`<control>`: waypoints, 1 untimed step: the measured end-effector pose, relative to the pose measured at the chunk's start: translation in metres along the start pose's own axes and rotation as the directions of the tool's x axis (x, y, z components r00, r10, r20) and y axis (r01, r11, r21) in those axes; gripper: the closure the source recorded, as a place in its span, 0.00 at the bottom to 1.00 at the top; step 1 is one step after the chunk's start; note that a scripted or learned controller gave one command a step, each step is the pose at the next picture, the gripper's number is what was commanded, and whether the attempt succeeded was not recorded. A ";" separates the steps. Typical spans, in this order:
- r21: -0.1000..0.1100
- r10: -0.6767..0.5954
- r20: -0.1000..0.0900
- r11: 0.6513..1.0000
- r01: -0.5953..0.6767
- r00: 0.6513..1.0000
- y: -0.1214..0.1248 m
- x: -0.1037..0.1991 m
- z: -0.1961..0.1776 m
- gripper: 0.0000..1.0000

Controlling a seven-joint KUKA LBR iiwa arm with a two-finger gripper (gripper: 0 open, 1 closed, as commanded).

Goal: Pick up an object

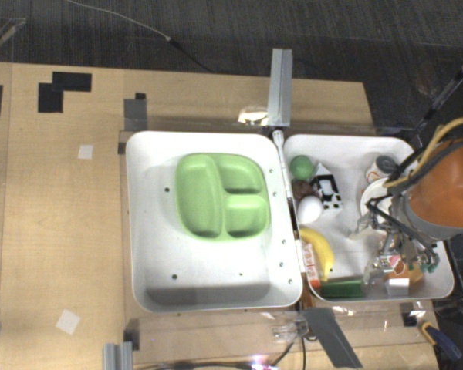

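My gripper hangs low over the near right corner of the right bin, below the orange band of the arm. Right under it lie small red and white items; whether it touches them is unclear. Further left in the same bin are a banana, a dark green stick-shaped thing, a white egg-like ball, a black-and-white object and a green ball.
The left bin holds a light green divided tray. A grey round item sits at the right bin's far side, partly behind cables. A metal post stands behind the wall between the bins.
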State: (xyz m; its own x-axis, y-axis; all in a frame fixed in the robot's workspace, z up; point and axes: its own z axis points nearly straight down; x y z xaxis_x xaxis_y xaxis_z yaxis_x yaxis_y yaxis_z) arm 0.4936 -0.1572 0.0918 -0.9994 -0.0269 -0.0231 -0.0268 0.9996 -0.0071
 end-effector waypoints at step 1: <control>-0.005 -0.064 -0.002 0.998 0.064 0.998 0.022 -0.077 0.003 0.00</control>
State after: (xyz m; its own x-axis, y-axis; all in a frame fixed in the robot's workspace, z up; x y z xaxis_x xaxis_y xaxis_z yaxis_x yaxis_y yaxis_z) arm 0.5697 -0.1333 0.0907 -0.9956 -0.0910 -0.0208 -0.0909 0.9958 -0.0040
